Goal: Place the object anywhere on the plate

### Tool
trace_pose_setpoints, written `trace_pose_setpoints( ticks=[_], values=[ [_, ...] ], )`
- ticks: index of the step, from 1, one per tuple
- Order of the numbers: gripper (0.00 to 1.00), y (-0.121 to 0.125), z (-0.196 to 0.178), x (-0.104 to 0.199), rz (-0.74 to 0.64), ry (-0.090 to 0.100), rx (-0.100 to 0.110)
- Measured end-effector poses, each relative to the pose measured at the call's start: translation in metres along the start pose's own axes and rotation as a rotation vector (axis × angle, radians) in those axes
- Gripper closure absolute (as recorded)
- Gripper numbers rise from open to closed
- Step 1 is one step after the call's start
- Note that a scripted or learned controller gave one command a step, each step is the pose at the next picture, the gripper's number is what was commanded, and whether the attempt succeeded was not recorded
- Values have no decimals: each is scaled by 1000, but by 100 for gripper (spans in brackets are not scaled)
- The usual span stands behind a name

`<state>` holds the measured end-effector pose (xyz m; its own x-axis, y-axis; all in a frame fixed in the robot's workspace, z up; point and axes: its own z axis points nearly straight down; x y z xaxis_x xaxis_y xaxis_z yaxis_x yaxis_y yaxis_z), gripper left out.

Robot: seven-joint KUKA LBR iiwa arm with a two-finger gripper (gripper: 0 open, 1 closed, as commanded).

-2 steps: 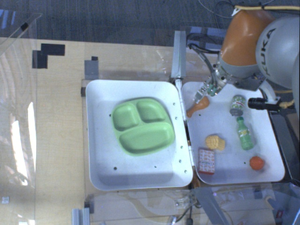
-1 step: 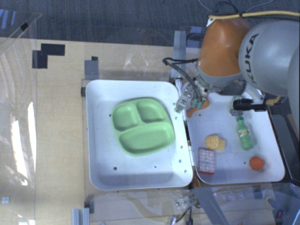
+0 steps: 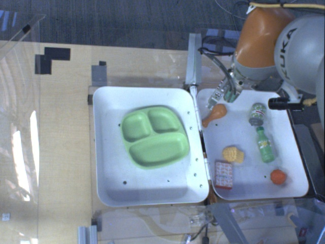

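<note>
Nearest the camera, along the front of the right bin (image 3: 299, 187), lie a small red-and-white box (image 3: 224, 175) with a printed pattern too fine to read, and an orange ball (image 3: 278, 176) toward the bin's right corner. Just behind the box sits a yellow, knobbly corn piece (image 3: 233, 155). To its right a green bottle (image 3: 264, 145) lies on its side with a pale label; the writing on it cannot be made out. Farther back a small can (image 3: 257, 114) lies near the bottle's top, its label likewise unreadable.

In the left bin (image 3: 109, 187) the green plate (image 3: 155, 136) sits near the middle, slightly turned, with three compartments: one long one at the front and two smaller ones behind. Nothing rests on it. The two bins stand side by side on the pale wooden desk (image 3: 56, 151), their inner rims almost touching.

At the back left of the right bin lies the drumstick (image 3: 215, 115), orange-brown, its thick end toward the back and its thin end pointing at the bin's left wall. The gripper (image 3: 227, 92) hangs right above its thick end; whether the jaws are spread or closed, or touch the drumstick, cannot be told. Behind it rises the arm's orange band (image 3: 261, 34), and on the grey housing at the right edge the letters "KUKA" (image 3: 286, 44) read clearly.
</note>
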<state>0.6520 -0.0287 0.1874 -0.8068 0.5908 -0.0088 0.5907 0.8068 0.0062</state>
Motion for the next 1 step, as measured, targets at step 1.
trace_pose_setpoints(
  ticks=[1],
  values=[
    [100,57,-2,94,-26,3,-1]
  ],
)
